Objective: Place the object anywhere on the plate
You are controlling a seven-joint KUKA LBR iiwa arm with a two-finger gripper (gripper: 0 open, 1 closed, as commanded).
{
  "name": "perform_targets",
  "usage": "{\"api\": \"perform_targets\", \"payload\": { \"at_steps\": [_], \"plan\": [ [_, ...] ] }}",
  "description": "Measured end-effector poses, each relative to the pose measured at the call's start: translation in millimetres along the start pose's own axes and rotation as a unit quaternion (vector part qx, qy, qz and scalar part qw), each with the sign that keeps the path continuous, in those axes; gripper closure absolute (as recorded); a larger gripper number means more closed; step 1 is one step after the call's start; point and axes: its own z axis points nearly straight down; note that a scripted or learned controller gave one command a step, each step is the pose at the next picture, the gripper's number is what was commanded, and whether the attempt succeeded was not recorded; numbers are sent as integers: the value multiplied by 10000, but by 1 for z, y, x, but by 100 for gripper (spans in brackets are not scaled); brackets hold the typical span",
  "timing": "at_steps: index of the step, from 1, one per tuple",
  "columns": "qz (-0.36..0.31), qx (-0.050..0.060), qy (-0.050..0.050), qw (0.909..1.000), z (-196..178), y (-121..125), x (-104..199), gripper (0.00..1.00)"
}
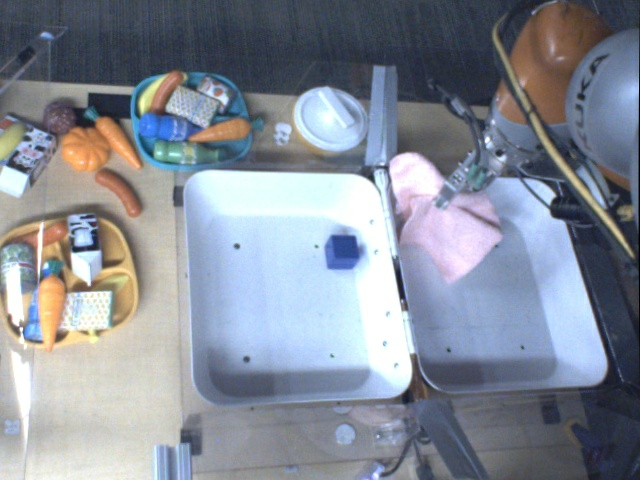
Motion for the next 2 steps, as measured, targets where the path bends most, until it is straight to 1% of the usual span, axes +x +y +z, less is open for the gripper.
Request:
{"api": "perform_targets", "payload": {
  "at_steps": [1,2],
  "plan": [
    [-38,-4,1,10000,-40,2,0,100],
    [-2046,-6,8,9788,-48,7,58,100]
  ]
}}
